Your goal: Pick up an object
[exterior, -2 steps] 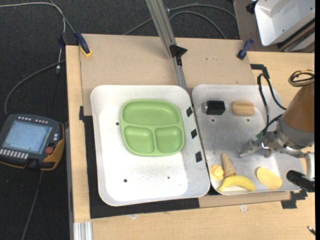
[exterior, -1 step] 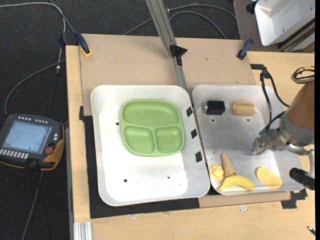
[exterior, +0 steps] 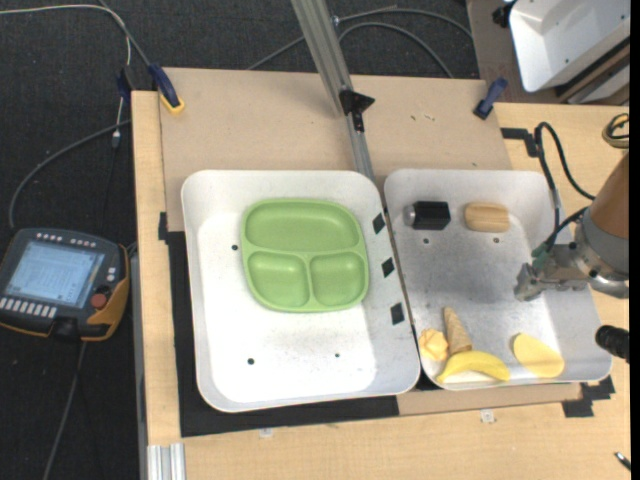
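The right bin holds a black block and a tan bread-like piece near its back wall. Along its front edge lie a yellow banana, a tan cone, a small pale yellow piece and a yellow wedge. My gripper hangs low over the right side of this bin, above bare floor, apart from all the objects. The arm enters from the right edge. Nothing shows between the fingers.
The left bin carries a green three-compartment plate. A metal pole slants across the back of the bench. A teach pendant lies on the floor at left. Blue clamps grip the bench's back corners.
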Controlling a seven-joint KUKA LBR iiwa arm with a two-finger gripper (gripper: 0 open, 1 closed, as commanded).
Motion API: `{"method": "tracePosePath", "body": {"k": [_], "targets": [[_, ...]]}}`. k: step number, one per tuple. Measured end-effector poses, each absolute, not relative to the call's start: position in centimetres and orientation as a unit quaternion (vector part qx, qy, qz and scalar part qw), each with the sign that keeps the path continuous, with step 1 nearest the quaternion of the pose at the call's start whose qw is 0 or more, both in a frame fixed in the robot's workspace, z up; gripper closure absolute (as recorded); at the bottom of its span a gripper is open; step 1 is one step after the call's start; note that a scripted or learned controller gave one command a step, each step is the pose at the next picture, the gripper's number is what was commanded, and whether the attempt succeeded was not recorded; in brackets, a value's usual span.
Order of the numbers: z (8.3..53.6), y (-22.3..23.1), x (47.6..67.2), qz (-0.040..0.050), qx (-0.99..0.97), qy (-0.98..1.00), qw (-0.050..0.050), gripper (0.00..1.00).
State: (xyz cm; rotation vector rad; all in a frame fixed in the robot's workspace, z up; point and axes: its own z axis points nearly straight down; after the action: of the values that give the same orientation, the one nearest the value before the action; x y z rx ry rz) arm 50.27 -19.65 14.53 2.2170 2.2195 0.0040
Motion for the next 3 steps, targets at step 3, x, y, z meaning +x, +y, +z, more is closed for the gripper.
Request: {"method": "tracePosePath", "body": {"k": [3], "targets": [[23.5,-14.0,49.2,0.0006,0.705,0.709,-0.002,1.00]]}}
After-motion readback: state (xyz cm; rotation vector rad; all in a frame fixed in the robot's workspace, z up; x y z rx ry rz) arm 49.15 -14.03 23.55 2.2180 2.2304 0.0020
